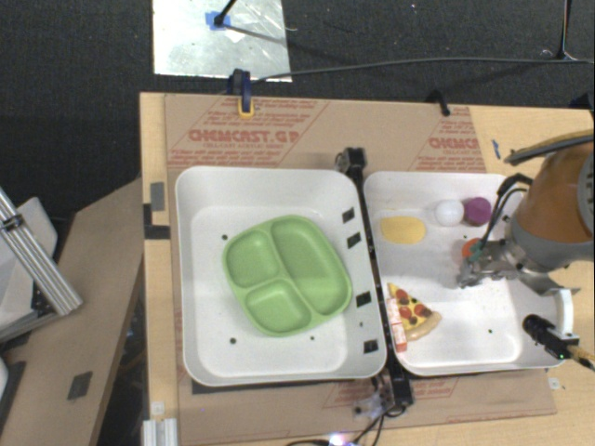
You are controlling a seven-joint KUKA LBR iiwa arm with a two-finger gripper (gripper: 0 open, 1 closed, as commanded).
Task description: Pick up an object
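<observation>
My arm (558,207) reaches in from 3 o'clock, the orange band sitting above the grey wrist, and my gripper (472,272) hangs low over the right bin (465,353), a little toward 3 o'clock of that bin's middle. Whether it is released or clenched I cannot tell (the tip is a small dark tangle from this height), and I see nothing clearly caught in it.

The pickable things all lie in the right bin. A small red and green piece (471,247) sits just at 12 o'clock of my gripper, very near it; whether they touch I cannot tell. Further toward 12 o'clock, near the bin's far wall, a white ball (449,213) and a purple ball (477,211) lie side by side, touching or nearly so. At 9 o'clock of the white ball rests a flat yellow oval (403,229). A toy pizza slice (412,315) lies toward 8 o'clock of my gripper, well apart from it, close to the bin's left wall.

The left bin (200,342) holds a green divided plate (285,274) with three compartments, lying flat near its centre and turned at a slant.

Both bins rest on a brown cardboard sheet (270,128) printed with red lettering, held at 12 o'clock by a blue clamp (242,89).
</observation>
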